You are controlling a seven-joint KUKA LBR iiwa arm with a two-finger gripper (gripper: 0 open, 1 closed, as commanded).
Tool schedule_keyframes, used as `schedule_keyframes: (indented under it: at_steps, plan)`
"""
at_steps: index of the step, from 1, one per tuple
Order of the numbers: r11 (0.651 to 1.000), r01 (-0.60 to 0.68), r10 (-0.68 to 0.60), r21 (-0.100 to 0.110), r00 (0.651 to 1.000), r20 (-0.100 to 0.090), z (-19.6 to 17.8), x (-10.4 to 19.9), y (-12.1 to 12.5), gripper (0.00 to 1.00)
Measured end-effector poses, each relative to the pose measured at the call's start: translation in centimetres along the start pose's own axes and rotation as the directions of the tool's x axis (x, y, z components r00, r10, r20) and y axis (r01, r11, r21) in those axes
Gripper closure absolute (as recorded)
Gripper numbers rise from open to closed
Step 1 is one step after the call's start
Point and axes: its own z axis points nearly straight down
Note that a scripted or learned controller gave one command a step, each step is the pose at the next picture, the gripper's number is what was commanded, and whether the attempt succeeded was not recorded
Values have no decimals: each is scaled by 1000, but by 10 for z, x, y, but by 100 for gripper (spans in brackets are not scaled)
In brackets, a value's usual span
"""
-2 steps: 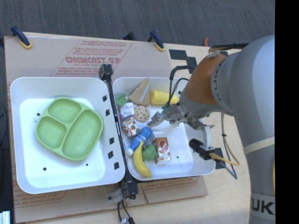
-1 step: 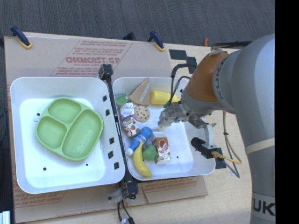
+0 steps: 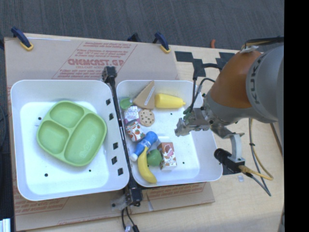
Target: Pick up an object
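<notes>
The right bin [image 3: 205,168] holds several small items: a yellow lemon-like piece [image 3: 169,101], a tan wedge [image 3: 144,96], a cookie [image 3: 147,117], a blue bottle [image 3: 147,141], a banana [image 3: 144,167], a small carton [image 3: 167,155], a green piece [image 3: 154,158] and a printed packet [image 3: 133,124]. My gripper [image 3: 186,127] hangs over the bare right part of this bin, right of the cookie and below the yellow piece. Nothing shows between its fingers. The arm's wrist hides the bin's right wall.
The left bin [image 3: 21,178] carries a green divided plate [image 3: 72,133]. A black divider strip [image 3: 116,129] runs between the bins. Cardboard [image 3: 96,62] lies behind them, with clamps at the bench's back edge. Cables [image 3: 256,170] trail at the right.
</notes>
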Motion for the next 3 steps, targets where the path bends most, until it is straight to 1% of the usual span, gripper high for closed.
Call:
schedule_keyframes:
  at_steps: [1, 2, 3]
  plan:
    - [1000, 2, -2, 1, 1000, 0, -7, -19, 30, 100]
    - [1000, 0, 0, 2, 1000, -1, -13, -46, 5, 100]
    - [1000, 2, -2, -1, 1000, 1, -44, -55, 90, 100]
